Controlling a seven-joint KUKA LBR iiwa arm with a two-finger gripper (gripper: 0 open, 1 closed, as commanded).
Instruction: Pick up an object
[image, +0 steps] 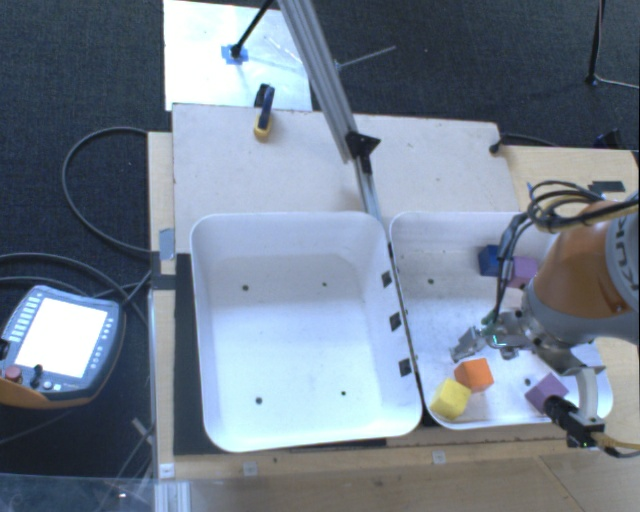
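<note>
Reaching from right, robot arm (585, 285) hangs low over right bin (430, 245). Gripper (478, 345) sits just above orange block (475, 374), apart from it; fingers look slightly spread with nothing between them, though view is blurry. Yellow block (451, 399) beside orange one. Purple block (546, 392) farther right. Blue block (489, 260) near far wall.
</note>
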